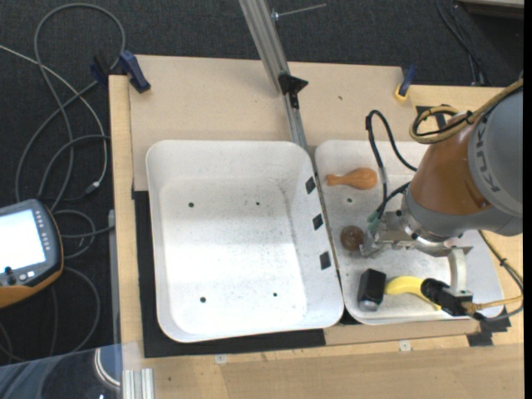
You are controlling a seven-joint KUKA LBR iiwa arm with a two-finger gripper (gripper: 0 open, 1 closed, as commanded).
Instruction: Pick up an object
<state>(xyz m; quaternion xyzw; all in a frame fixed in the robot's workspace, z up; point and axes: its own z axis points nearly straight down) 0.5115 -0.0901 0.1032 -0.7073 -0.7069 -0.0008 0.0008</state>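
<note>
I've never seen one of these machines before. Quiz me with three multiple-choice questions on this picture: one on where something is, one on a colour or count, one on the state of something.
1. Which bin holds the objects?
A. the left bin
B. the right bin
C. both bins

2. What colour is the banana?
A. yellow
B. green
C. blue

3. How does the drumstick lie?
A. standing on end
B. hanging from the arm
C. flat on the bin floor

Answers:
1. B: the drumstick, brown ball, black block and banana all lie in the right bin.
2. A: it shows yellow beside the black block.
3. C: it lies on its side near the bin's far end, apart from the arm.
</note>
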